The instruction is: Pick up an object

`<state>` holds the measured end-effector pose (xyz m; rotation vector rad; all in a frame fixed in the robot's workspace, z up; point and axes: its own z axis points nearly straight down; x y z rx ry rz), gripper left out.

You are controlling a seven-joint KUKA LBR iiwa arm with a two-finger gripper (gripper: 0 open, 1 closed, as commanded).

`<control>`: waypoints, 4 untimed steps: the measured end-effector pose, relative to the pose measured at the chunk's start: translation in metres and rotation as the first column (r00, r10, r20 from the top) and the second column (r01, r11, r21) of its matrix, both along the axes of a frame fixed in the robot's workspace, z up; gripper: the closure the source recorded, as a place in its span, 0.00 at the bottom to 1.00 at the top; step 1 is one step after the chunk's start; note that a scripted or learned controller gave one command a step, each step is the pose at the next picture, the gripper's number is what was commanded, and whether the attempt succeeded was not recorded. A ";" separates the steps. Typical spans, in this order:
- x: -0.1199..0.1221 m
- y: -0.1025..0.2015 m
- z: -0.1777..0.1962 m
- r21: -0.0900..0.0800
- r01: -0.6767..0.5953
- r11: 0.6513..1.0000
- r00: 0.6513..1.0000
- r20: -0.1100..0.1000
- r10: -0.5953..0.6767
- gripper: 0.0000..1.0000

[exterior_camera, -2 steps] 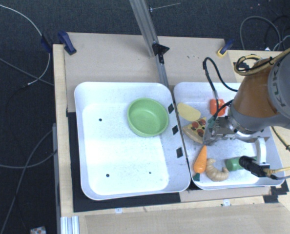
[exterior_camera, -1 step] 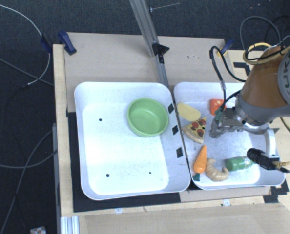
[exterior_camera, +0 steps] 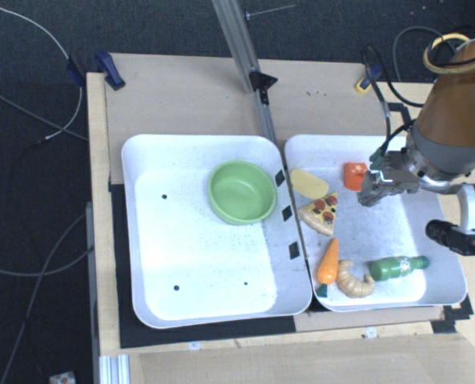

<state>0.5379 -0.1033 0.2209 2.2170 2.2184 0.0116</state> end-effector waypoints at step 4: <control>0.015 0.152 0.023 0.003 -0.006 1.000 1.000 -0.021 0.006 1.00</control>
